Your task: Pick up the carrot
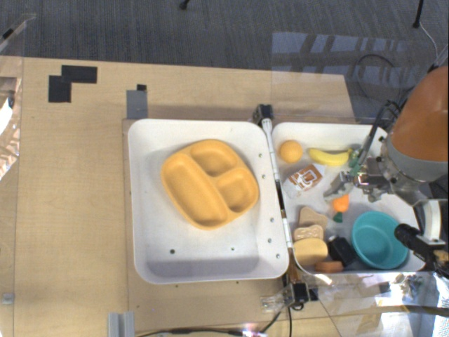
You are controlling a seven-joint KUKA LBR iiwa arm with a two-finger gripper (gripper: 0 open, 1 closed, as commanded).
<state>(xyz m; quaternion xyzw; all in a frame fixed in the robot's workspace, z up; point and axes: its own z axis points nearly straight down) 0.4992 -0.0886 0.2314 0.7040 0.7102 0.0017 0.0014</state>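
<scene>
From above, the bench carries two white bins side by side. The left bin (140, 209) holds a yellow divided plate (209, 183) and nothing of the task. The right bin (316, 126) is crowded: an orange (290, 151), a banana (330, 157), a small brown-and-white packet (306, 179), a teal bowl (379, 239), a tan bread-like block (311, 249) and a dark piece near the bowl's left side.

The carrot (340, 203) lies in the right bin, between the packet and the bowl, its green top pointing down toward the bowl. It looks to be resting on the bin floor, so I judge the pick not yet made: the approach is largely done, and the grasp and the lift are what remain.

The arm comes in from the right, its orange band (428, 118) above the grey wrist. The gripper (345, 183) hangs just above and beside the carrot, very near it or perhaps touching. Whether the pincer is spread or pressed together I cannot tell; the metal parts blur into each other, and I see nothing clearly between them.
</scene>
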